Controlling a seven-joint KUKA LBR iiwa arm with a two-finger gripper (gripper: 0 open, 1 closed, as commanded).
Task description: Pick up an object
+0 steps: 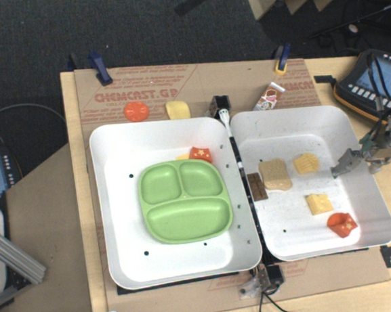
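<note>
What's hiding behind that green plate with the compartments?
Just past the far rim of the green divided plate, a red piece peeks out in the left bin, with a sliver of something yellow beside it. The plate covers their lower parts, so what they are stays unclear.

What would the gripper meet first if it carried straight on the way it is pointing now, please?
The gripper, at the right bin's right edge, points leftward. First in that line looks to be the yellow piece, then the tan block. Its height above them is unclear, so it might pass over.

green divided plate (184, 202), white bins (114, 159), red block (341, 223), tan square (275, 175), yellow pieces (319, 203).
</note>
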